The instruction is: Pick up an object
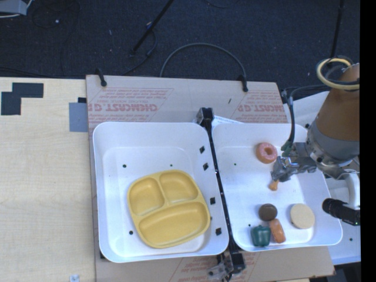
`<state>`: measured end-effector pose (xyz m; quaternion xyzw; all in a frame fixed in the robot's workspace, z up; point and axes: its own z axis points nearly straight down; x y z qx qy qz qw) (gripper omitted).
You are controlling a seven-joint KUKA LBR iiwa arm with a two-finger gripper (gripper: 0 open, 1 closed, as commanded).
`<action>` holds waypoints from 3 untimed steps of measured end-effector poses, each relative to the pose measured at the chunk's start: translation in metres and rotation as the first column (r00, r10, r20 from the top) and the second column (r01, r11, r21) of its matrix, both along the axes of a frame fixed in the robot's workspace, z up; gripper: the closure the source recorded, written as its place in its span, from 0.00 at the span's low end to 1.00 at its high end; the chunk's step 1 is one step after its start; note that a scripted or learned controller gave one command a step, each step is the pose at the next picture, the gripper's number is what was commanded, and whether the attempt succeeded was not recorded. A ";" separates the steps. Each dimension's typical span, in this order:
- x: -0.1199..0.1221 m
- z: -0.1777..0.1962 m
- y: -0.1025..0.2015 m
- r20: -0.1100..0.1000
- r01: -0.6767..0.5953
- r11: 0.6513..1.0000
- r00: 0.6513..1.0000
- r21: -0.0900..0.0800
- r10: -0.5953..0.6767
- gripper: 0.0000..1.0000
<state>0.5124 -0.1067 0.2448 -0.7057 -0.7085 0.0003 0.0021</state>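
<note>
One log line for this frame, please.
arm: over right bin | gripper: low, beside pink donut, small orange piece just below | left bin: yellow divided plate | grasp: unconfirmed

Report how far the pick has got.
Done: the gripper is down inside the right bin, beside the pink donut. In hand: a small orange piece sits just below it; a grasp isn't visible. Left: gripping and lifting something.

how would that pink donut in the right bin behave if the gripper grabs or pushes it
The donut lies flat, so it probably won't roll. It looks like a small toy, likely light and apt to slide on the smooth right bin if nudged. Its rounded ring may slip from the gripper unless pinched across the rim.
</note>
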 end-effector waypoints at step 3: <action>0.020 -0.029 0.139 -0.003 0.000 1.000 1.000 -0.001 0.000 1.00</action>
